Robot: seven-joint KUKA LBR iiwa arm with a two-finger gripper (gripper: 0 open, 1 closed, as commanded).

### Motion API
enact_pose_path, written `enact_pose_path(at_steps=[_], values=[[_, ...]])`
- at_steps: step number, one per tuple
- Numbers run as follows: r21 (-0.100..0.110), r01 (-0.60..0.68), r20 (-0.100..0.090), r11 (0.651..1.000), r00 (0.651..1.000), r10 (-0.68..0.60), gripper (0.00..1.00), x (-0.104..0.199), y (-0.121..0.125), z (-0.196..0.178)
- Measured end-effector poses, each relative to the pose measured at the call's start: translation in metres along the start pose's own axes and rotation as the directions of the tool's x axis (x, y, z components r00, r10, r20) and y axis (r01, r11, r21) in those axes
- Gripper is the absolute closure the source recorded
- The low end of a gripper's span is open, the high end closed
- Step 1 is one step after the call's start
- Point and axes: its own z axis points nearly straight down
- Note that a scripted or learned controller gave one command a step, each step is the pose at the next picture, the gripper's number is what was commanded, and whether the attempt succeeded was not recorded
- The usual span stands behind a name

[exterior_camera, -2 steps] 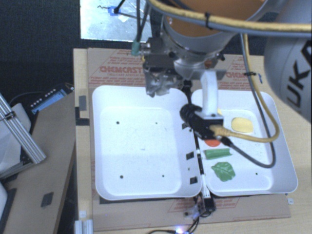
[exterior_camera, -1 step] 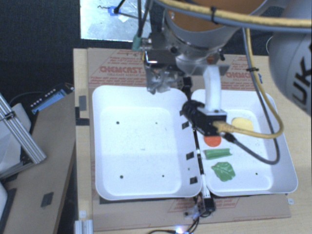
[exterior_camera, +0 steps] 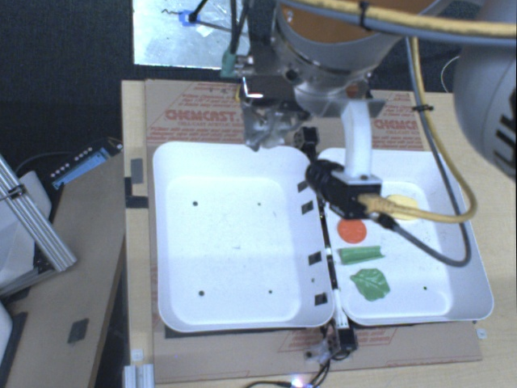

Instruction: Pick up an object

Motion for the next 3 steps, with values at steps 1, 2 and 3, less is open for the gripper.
enact_pose_path(at_steps=[1,2,3], values=[[0.0,-0.024,0.005,1.0,1.0,0.024,1.0,-0.005,0.119,-0.01],[0.014,-0.016,0.007,1.0,1.0,0.016,1.0,-0.002,0.05,0.064],[0.012,-0.016,0.007,1.0,1.0,0.016,1.0,-0.001,-0.004,0.12]])
